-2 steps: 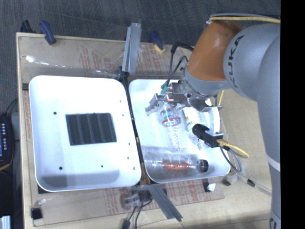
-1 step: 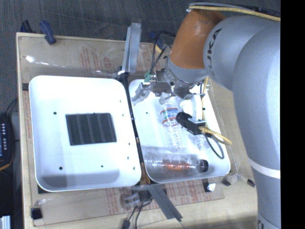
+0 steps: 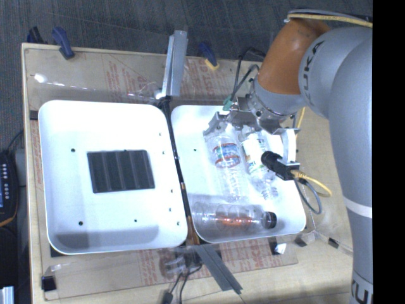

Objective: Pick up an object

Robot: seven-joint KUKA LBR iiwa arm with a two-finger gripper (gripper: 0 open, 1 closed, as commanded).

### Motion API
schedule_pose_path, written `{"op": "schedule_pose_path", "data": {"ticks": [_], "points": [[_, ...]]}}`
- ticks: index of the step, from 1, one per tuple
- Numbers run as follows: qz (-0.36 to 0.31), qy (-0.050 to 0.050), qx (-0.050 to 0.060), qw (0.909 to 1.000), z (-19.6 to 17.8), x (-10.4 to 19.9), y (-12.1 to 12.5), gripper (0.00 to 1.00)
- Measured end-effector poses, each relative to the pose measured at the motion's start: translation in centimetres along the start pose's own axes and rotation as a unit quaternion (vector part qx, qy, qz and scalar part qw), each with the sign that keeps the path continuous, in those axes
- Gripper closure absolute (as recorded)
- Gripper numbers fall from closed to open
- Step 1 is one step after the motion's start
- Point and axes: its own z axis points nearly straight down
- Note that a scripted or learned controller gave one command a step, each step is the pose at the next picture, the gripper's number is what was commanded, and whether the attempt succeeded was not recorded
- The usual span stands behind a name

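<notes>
Reaching in from the right, the grey arm (image 3: 329,94) is seen lowered over the far end of the right bin (image 3: 190,125), while the left bin (image 3: 63,125) holds a dark ribbed panel (image 3: 120,171) and nothing to be picked. The step in hand is judged to be the descent toward a grasp, with nothing yet lifted. Three clear plastic bottles are spread in the right bin: the largest, a bottle with a dark cap (image 3: 231,219), is laid along the near wall, its cap to the right; a bottle with a red and blue label (image 3: 228,160) is laid lengthwise up the middle; a smaller bottle with a white and green label (image 3: 256,157) is set just to its right. The gripper (image 3: 235,120) is placed at the far tip of the middle bottle, touching or just above it; which cannot be told. Whether the gripper is open or closed cannot be told either, and no bottle is seen held. The next move is judged to call for a centred closing on that bottle's neck, since smooth clear plastic is likely to slip sideways
</notes>
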Motion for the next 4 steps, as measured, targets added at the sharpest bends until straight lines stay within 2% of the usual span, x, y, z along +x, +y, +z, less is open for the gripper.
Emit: {"op": "schedule_pose_path", "data": {"ticks": [1,2,3,4], "points": [[0.039,0.001,0.002,0.9992,10.9,-5.0,1.1,0.00],[-0.021,0.002,0.001,0.9998,12.8,-4.2,-1.1,0.00],[-0.023,0.002,0.001,0.9997,11.8,-4.2,-1.1,1.00],[-0.008,0.001,0.000,1.0000,2.7,-3.2,2.4,1.00]]}}
